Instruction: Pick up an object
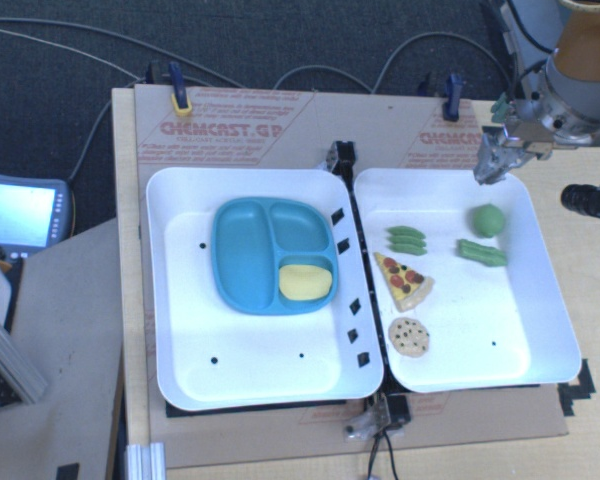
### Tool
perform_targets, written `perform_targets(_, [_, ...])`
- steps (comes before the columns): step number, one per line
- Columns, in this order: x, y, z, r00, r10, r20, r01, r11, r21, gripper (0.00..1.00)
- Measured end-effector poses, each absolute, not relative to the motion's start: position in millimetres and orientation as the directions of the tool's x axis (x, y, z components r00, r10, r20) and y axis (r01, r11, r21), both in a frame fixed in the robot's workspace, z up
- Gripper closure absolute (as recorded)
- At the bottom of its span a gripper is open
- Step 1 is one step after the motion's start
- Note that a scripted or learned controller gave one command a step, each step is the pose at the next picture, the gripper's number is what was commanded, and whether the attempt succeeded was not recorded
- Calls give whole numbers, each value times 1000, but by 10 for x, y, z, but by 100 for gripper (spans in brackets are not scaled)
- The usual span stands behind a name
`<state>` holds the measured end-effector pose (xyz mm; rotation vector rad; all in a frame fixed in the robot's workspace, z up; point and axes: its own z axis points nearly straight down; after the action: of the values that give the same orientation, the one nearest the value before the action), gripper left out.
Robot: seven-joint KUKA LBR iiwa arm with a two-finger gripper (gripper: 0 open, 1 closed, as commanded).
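The desk (230, 108) carries two white bins. The tool (490, 168) hovers over the right bin's (540, 348) far edge; I cannot tell its opening. Just below lies a green ball (488, 220), probably light, smooth; grip across its middle.

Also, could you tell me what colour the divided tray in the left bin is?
The divided tray is light blue, seen clearly in the camera view.

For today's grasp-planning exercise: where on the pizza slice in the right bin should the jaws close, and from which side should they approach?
Come straight down on the pizza slice, which lies flat with bare floor all round. Close the jaws across its two long straight edges near the middle, where it is narrower than the crust end. The gripper sits at the right bin far rim.
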<state>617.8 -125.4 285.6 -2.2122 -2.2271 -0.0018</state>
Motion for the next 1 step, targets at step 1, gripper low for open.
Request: perform_targets(1, [6269, -711, 2854, -6, 1000, 2, 1000, 6, 0, 100])
